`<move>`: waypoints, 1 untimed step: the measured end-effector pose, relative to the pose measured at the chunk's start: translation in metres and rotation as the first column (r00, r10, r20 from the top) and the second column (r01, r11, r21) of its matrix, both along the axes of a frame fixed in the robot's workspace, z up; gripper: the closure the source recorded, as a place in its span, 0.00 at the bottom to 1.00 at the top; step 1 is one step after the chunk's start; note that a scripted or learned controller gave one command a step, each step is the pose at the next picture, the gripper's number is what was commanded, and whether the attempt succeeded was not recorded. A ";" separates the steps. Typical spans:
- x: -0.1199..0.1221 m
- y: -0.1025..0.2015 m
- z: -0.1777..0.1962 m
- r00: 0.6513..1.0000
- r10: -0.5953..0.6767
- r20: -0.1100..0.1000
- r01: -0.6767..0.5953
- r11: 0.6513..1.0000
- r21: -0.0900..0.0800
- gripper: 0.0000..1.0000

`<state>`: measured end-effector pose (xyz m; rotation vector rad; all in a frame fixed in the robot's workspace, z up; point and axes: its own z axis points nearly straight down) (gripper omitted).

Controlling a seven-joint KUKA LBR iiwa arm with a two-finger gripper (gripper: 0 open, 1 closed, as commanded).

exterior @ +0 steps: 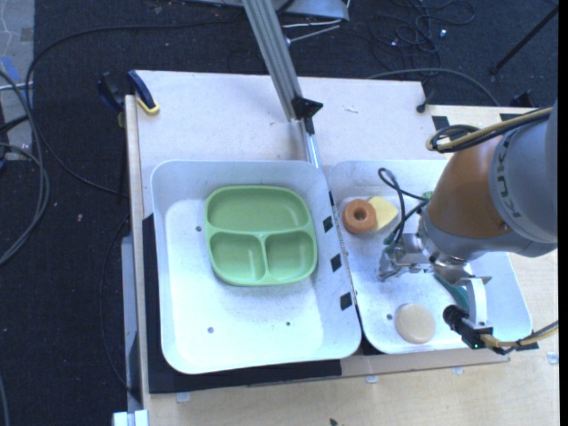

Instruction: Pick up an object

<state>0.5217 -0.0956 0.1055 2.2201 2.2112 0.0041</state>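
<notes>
Probably the gripper [397, 262] risks closing on nothing: it hangs between the orange ring [358, 216] and the pale round object [414, 322], touching neither. Whether it grips anything I cannot tell. A descent here strikes the right bin [510, 295] floor.

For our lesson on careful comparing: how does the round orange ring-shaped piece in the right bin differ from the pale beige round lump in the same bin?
The round orange ring-shaped piece has a hole in its middle; the pale beige round lump has none. The ring is orange, the lump cream-beige. The ring touches a pale yellow block at the far end of the right white bin; the lump lies alone near the front rim. Both are small, roundish, and rest in that bin, apart from the gripper.
</notes>
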 end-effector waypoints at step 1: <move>0.005 -0.010 0.054 1.000 0.003 -0.002 -0.003 1.000 0.002 1.00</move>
